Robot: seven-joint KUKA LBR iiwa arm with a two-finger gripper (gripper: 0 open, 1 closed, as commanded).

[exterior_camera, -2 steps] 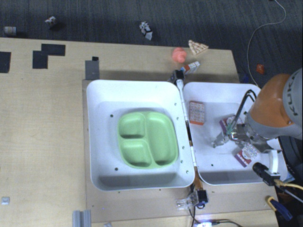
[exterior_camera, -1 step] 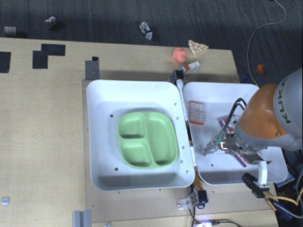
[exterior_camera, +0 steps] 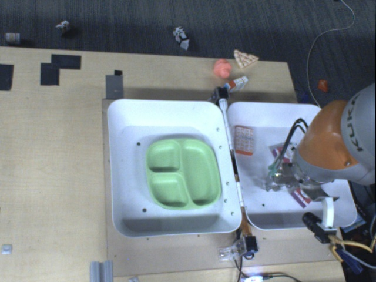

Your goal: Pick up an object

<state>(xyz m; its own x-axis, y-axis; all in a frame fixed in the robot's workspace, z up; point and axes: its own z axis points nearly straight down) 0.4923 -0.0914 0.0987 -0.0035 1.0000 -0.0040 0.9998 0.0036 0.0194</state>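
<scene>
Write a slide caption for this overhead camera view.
Robot arm reaches into the right bin; a green divided tray sits in the left bin.

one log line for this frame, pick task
arm: over right bin | gripper: low in right bin, fingers unclear | green tray: in left bin | card: right bin, untouched

Smooth green plastic tray (exterior_camera: 182, 173) in glossy white bin (exterior_camera: 126, 157); matt wooden bench (exterior_camera: 53, 175).

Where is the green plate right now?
The green plate lies in the left white bin, near its middle, across the divider from the arm.
</scene>
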